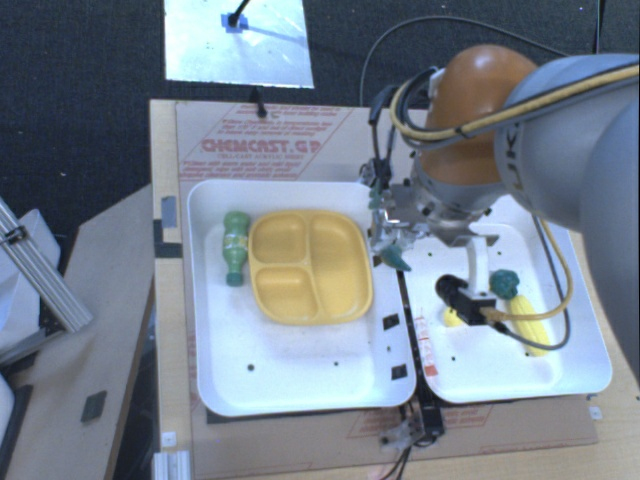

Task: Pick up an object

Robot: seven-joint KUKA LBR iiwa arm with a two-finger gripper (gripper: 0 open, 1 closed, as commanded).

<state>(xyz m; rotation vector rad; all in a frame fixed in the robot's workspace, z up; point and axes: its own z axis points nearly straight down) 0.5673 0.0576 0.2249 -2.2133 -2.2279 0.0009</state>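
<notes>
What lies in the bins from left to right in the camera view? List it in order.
green bottle → yellow divided tray → pincer → yellow corn cob with a green end

shiny metal sheet on dark cloth beyond the cardboard

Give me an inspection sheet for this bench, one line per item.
Surface: two white bins, left bin and right bin, side by side on a cardboard sheet.
Job's things: yellow divided tray and green bottle in the left bin; yellow corn and a green-topped item in the right.
Clutter: nothing seen.
Grippers: gripper low over the seam between bins; nothing seen held.
Cables: black and yellow cables looping along the arm.
Surroundings: dark backdrop, shiny panel behind the bench.
</notes>
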